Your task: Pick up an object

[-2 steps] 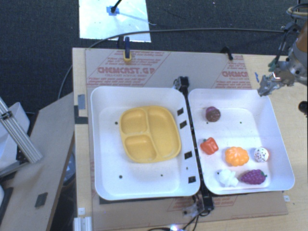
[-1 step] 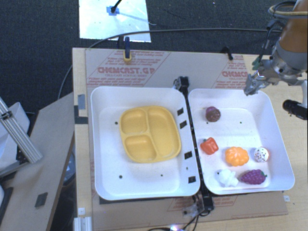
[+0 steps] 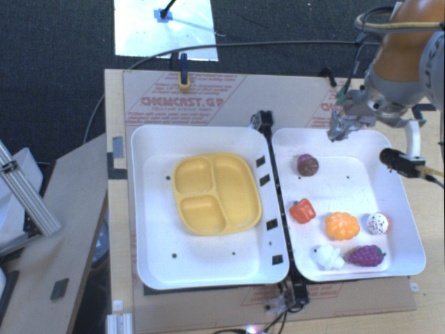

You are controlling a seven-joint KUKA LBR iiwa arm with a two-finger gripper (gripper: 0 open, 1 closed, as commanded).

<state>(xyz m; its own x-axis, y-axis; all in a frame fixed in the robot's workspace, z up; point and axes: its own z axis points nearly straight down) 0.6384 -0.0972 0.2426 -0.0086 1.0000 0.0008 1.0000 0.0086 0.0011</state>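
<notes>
The right bin (image 3: 400,211) holds several small toy foods. A dark brown round piece (image 3: 307,164) lies near its far left. A red pepper (image 3: 302,211) sits at the left, an orange pumpkin (image 3: 342,226) in the middle. A white speckled ball (image 3: 377,223) lies to the right of the pumpkin. A white piece (image 3: 327,257) and purple grapes (image 3: 366,255) lie along the front. My gripper (image 3: 338,132) hangs over the bin's far rim, above and right of the brown piece, with nothing seen in it.
A yellow divided tray (image 3: 215,193) lies in the left bin (image 3: 153,256). A black divider with clips (image 3: 272,200) runs between the bins. The arm's orange band (image 3: 410,30) and grey wrist reach in at the upper right, with a black part (image 3: 398,160) over the right rim.
</notes>
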